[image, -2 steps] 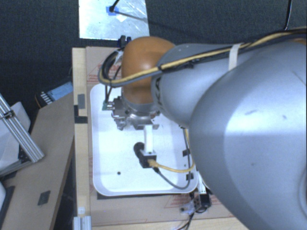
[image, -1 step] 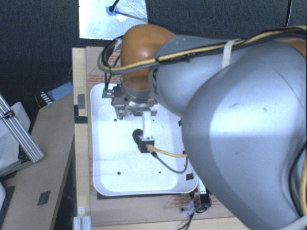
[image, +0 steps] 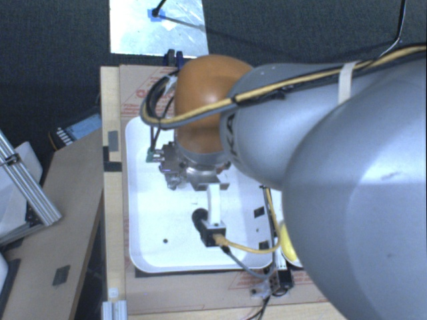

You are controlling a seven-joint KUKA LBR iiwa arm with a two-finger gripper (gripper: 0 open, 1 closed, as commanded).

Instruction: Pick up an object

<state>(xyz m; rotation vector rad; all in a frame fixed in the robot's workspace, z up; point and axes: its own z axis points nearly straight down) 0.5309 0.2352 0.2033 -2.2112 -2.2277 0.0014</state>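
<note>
**Left bin (image: 150, 209) on the bench (image: 112, 199), seen from above at a slant.** The arm (image: 320, 179) reaches in from the right and covers the bin's far right corner and much of its right edge. The gripper (image: 189, 173) hangs below the orange band (image: 203, 105), over the middle of the bin's far half, directed down at the bin floor. The wrist hides its working end, so one cannot tell whether it is apart, together or clamped on anything.

**Step in hand (judgement).** This is the reach or descent of a pick. Nothing is seen lifted, and the task is not yet done.

**Candidate objects.**
- A dark piece (image: 259, 213) lies near the right edge, about midway along it.
- A second piece (image: 265, 245) lies toward the near right corner.
- A speck (image: 165, 240) lies toward the near left corner.

All three lie well apart from the gripper. Whether anything lies directly beneath it cannot be seen.

**Heading and long axis.** The dark piece looks slightly elongated and slanted to the bin's edges. It is too small to fix an axis or say which end leads. The other two show no readable shape.

**Next move (judgement).**
- If something sits below the gripper, a straight descent and closure suffices.
- Otherwise the gripper must shift toward the right edge, turn to close across the chosen piece's short side, and keep clear of the bin wall.
</note>
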